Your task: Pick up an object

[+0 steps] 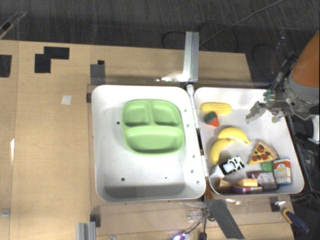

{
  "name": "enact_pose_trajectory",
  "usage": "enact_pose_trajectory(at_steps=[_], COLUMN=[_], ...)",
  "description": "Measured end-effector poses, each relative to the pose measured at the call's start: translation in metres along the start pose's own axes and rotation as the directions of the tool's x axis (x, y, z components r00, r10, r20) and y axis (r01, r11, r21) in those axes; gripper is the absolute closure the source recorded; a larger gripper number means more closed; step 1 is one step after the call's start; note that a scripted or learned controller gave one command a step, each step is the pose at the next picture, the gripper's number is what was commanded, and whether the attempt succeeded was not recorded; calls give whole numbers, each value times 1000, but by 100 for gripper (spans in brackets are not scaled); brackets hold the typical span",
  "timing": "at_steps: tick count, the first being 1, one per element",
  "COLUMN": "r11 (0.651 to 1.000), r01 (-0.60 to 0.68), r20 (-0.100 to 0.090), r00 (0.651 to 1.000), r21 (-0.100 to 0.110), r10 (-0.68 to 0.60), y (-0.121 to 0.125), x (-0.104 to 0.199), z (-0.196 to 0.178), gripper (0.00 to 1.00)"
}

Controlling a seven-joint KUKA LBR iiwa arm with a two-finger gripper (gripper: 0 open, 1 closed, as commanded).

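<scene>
Two white bins sit side by side on the tabletop (45,134). The left bin (107,149) carries a green divided plate (151,125) near its centre. The right bin (295,181) holds the pickable clutter: a corn cob (216,107) at about 11 o'clock in the bin, a small strawberry (212,118) touching it just below, two bananas (226,142) near the centre, a pizza slice (262,153) at about 4 o'clock of them, and a pile of small packages (267,176) along the 6 o'clock wall, with a black-and-white toy (232,165) just at 9 o'clock of that pile.

The arm (306,76) reaches in from 3 o'clock, and the gripper (264,112) hangs over the bare floor at the bin's 1 o'clock corner. Its two fingers are spread apart with nothing between them, so it is released and carries no object.

By my reading, the task is at the approach step: no object is chosen by contact yet, and everything lies in the bin untouched. The nearest candidates look to be the corn cob toward 9 o'clock of the gripper and the upper banana toward 7 o'clock. The next move calls for shifting the gripper over one of these, turning the fingers to span its narrow width, then lowering and closing. The bananas lie touching each other, so a descent there risks nudging both; the corn cob seems the more isolated target, apart from the strawberry against it.
</scene>
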State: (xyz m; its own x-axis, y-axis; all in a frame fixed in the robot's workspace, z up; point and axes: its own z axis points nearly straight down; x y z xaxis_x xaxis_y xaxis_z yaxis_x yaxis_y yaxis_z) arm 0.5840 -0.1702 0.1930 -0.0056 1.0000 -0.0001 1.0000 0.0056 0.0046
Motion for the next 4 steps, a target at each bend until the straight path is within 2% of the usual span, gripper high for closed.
enact_pose_trajectory(at_steps=[1,2,3,4], r11=[945,984,998,998], r01=[-327,-180,-65,-63], r20=[-1,0,1,-1], r00=[945,984,998,998], r21=[4,-10,-13,-18], r10=[327,180,65,63], y=[-46,5,-52,-50], x=[55,48,45,48], z=[20,103,102,91], gripper=[0,0,0,100])
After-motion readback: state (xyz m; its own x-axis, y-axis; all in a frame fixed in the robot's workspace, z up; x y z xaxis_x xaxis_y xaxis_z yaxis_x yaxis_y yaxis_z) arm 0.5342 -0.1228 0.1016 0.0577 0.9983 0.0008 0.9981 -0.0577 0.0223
